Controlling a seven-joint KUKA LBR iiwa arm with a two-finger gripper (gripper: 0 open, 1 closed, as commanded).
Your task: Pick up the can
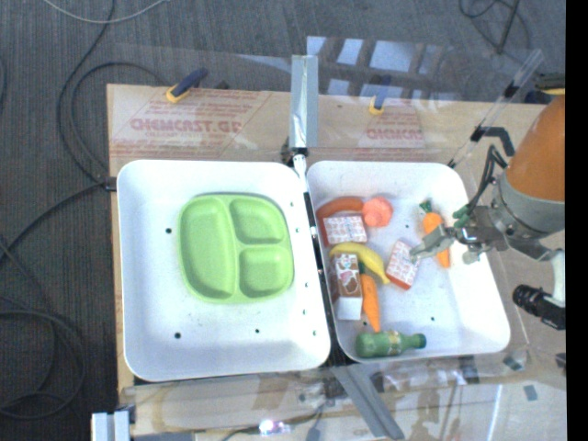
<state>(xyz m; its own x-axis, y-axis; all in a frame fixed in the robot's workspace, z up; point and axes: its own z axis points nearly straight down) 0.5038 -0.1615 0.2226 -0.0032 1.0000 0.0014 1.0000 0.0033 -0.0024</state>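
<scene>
The can, red with a white and red label, lies on its side at the far left of the right bin, close to the divider. My gripper hangs over the right half of that bin, well to the right of the can and not touching it. It is just beside a small carrot with a green top and a small red and white box. Nothing is seen held in it.
Around the can lie a pink round piece, a banana, a brown bottle, an orange carrot and a green bottle. The left bin holds a green divided plate.
</scene>
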